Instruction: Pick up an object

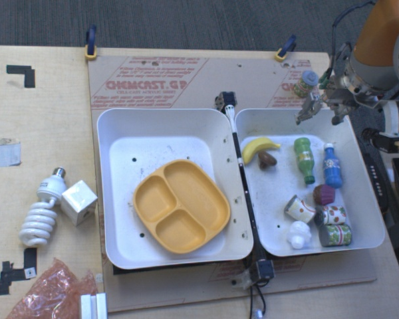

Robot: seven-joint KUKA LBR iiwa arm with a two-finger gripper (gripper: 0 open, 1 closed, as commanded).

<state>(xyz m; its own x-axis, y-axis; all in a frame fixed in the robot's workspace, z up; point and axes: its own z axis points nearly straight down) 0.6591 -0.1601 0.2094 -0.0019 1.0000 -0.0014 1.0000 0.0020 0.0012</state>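
Right bin: objects available for picking. A yellow banana lies at the far left of this bin, with a small dark brown piece touching its near side. To the right, a green bottle and a blue bottle lie side by side, apart from each other, caps toward the far wall. Nearer, a purple rounded object sits just beside a tipped white cup, a patterned can and a green can; a white lumpy object rests by the near wall.

Gripper: above the far right rim of the right bin, with nothing between its two fingers, which are spread apart; the orange-banded arm enters from the far right.

Left bin: holds a yellow three-compartment tray.

Bench, left of the bins: a spiral light bulb beside a white cube; crumpled red netting at the near edge.
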